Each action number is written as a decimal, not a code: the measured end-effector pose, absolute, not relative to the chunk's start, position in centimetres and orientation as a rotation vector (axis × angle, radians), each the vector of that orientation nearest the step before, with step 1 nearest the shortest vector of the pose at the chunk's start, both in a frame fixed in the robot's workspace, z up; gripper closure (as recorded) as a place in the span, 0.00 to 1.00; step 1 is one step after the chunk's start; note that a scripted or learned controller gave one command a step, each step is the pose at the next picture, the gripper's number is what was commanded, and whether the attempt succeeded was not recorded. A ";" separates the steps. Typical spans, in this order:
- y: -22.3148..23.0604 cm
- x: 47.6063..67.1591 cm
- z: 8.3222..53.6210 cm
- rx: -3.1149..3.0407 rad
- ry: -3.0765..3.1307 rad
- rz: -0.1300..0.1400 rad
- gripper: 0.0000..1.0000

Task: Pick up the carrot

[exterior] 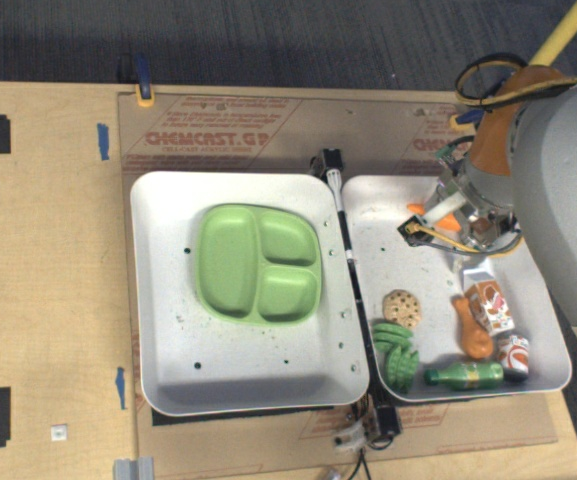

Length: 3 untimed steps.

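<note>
Over the far end of the right bin (383,256), the gripper (460,226) hangs just beside an orange piece (446,222). How wide it stands, I cannot tell.

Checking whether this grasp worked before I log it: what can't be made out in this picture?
All in the camera view:
- What the gripper holds, if anything: the arm covers it from above.
- The small orange piece beside the gripper: too small and part-covered to call it a carrot.
- The orange item lower in the right bin: its upper end is hidden under the red-and-white packet.
- The packet's print: too small to read.
</note>
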<state>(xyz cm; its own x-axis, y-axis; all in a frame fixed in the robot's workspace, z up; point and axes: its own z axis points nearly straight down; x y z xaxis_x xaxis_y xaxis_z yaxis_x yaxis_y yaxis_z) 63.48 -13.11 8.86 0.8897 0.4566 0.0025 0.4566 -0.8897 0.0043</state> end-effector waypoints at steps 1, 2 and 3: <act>-13.5 59.1 8.9 3.119 0.362 0.015 0.00; -9.3 61.6 8.9 3.120 0.323 0.015 0.00; -10.2 61.7 8.9 3.126 0.320 0.013 0.00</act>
